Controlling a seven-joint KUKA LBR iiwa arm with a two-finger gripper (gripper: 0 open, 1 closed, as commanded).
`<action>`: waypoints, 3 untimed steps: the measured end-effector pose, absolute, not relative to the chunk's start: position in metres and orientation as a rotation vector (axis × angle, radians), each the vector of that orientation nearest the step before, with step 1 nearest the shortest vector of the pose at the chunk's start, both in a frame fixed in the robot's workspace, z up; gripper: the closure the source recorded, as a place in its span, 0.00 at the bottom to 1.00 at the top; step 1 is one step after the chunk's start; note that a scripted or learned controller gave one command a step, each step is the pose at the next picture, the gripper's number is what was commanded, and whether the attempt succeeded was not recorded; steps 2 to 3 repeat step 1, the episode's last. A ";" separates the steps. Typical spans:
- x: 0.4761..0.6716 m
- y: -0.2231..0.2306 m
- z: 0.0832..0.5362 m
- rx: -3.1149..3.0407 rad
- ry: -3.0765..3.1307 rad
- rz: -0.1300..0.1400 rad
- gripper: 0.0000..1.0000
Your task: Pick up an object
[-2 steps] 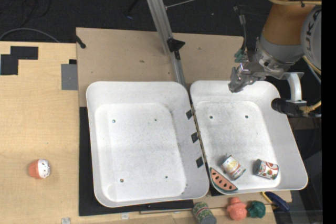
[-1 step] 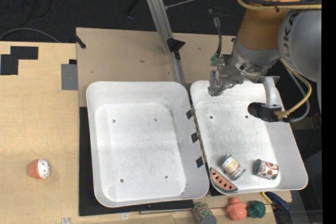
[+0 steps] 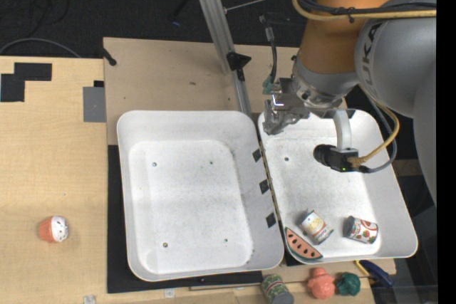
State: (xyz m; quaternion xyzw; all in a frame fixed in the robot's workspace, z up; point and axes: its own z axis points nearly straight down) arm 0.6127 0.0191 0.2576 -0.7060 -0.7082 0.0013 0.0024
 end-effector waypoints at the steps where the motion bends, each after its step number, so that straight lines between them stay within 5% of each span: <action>1: 0.606 0.071 0.258 -2.213 -2.222 0.004 1.00; 3: 0.606 0.071 0.258 -2.213 -2.222 0.004 1.00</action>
